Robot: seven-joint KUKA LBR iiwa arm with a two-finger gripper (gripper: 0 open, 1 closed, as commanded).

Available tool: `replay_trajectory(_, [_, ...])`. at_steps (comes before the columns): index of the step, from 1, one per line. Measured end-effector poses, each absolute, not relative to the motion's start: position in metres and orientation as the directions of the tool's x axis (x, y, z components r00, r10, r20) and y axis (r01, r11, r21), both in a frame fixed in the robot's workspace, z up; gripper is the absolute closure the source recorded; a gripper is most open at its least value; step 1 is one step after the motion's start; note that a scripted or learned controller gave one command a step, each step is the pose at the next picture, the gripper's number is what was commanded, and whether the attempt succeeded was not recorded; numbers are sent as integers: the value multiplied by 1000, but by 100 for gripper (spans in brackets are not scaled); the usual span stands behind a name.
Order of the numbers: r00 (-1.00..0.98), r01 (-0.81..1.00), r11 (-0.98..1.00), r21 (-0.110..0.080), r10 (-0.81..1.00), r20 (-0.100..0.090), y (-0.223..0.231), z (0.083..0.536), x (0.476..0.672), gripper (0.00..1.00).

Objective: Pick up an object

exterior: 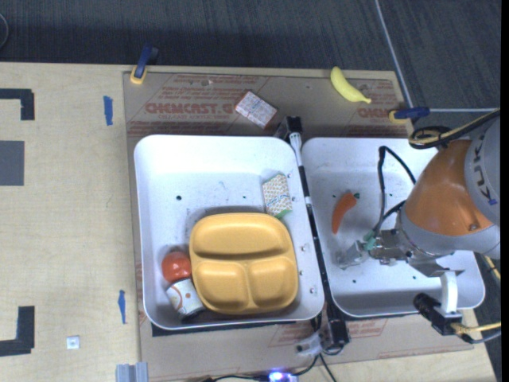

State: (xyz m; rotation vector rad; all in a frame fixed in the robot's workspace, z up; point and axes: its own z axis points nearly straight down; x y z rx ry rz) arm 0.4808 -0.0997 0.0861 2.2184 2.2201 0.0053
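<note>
An orange toy carrot (343,210) with a green top lies in the right bin (469,289), near its left side. My gripper (351,255) hangs low over that bin's floor, just below the carrot and apart from it. The grey arm with its orange band (449,201) reaches in from the right. Nothing shows in the gripper. In the left bin (159,173) lie a yellow divided tray (242,261), a red ball-like object (176,265), a small white and orange can (184,296) and a patterned packet (277,193).
A toy banana (348,86) and a small checked box (254,108) rest on the cardboard behind the bins. Blue clamps (144,60) hold the cardboard's corners. A black cable (391,173) loops over the right bin next to the arm.
</note>
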Motion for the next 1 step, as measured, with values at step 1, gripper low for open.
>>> replay_trajectory(1, [0, 1000, 0, 4, 1000, -1, -93, 86, 481, 0])
